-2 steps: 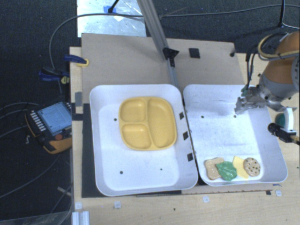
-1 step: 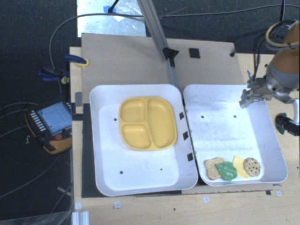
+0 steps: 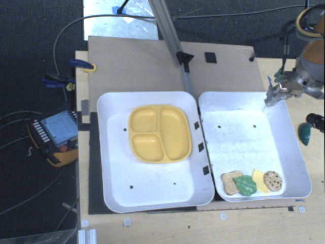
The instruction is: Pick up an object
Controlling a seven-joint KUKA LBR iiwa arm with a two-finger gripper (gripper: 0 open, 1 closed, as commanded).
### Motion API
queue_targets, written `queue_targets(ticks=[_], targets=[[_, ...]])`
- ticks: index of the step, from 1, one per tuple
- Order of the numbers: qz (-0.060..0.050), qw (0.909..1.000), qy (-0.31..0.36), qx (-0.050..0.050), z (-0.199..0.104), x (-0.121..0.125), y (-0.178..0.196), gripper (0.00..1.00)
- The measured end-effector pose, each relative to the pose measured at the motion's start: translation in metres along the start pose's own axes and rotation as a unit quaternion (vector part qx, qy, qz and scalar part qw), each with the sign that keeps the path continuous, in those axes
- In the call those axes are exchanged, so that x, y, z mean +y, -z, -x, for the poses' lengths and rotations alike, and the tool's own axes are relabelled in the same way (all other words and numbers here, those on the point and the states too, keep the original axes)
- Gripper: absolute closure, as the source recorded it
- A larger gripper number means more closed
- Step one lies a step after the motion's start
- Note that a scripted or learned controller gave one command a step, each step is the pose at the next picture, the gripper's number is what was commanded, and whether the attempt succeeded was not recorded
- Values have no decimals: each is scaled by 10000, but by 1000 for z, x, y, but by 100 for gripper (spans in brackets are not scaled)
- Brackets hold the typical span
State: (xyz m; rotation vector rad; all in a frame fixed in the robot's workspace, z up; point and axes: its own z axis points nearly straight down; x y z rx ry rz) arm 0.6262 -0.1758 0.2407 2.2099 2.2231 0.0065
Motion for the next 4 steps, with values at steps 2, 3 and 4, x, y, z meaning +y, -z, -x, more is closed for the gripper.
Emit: queue_targets(ticks=[2, 3, 4], targets=[[-40, 10000, 16, 18, -54, -21, 30, 100], [-44, 10000, 19, 18, -108, -36, 14, 100], [-42, 10000, 20, 20, -161, -46, 2, 100]])
